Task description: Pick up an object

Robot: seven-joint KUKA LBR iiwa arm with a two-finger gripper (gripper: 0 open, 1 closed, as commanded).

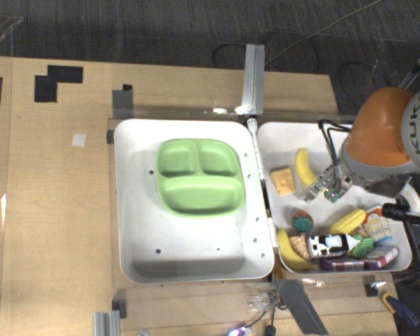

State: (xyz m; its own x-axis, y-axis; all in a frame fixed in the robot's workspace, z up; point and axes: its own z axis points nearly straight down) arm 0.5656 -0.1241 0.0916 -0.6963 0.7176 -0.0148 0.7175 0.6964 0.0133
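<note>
In the camera view, the arm (388,135) enters from the right edge of the frame, and its orange band and grey wrist cover the upper right part of the right bin (287,135). The gripper (327,187) hangs low over the middle of that bin; its metal fingertips are small and blurred together with glare, so whether they are apart or together cannot be told, and nothing can be seen between them.

Just left of the gripper lies a banana (304,166), its long axis running from upper left to lower right, gently curved, close to the fingertips but apparently apart from them. Left of it sits a yellow cheese-like block (283,181).

Along the bin's lower edge the objects crowd and overlap, so their outlines are hard to sort: a second banana (290,250) at the lower left corner, a round green and red item (302,222), a black and white toy (332,243), a yellow piece (348,222), and a purple thing (350,263) partly cut off by the rim.

The left bin (136,208) holds a green divided plate (199,176), lying flat in its upper centre.
</note>
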